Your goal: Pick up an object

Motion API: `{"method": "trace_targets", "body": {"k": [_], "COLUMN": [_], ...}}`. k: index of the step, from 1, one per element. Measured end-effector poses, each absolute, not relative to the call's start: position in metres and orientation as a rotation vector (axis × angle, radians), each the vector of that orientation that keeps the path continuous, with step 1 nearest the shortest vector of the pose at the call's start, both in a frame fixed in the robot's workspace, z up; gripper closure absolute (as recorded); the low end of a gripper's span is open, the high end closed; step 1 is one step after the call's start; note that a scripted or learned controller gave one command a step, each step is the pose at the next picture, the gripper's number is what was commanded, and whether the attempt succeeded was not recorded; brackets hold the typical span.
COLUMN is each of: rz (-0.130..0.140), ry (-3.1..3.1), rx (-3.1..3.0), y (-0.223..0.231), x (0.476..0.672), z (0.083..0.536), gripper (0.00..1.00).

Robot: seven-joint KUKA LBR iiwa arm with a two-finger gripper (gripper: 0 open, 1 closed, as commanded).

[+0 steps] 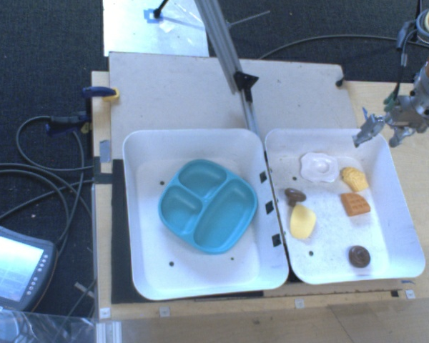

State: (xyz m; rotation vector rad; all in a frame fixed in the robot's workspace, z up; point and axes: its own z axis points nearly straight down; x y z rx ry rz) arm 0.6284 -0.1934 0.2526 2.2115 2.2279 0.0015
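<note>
One fixed overhead camera looks down slantwise on both bins [200, 138].

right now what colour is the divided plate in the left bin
Light blue; the divided plate shows best in the camera view.

Left of the gripper [382, 128], you see smooth white plastic bins [139, 191] and a seemingly glossy blue plastic plate [208, 205].

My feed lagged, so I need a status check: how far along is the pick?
Nothing looks picked yet. The gripper hovers over the right bin's far rim, fingers spread with nothing between them. All the small items, including the white piece and orange cracker, lie in the bin. Descent, grasp and lift remain.
</note>
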Motion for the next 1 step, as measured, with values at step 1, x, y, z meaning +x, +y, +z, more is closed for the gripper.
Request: {"method": "trace_targets", "body": {"k": [1], "rz": [0.0], "ry": [2.229], "rx": [2.211], "y": [-0.1935], "x": [0.6284], "z": [0.2527], "gripper": [0.0]}}
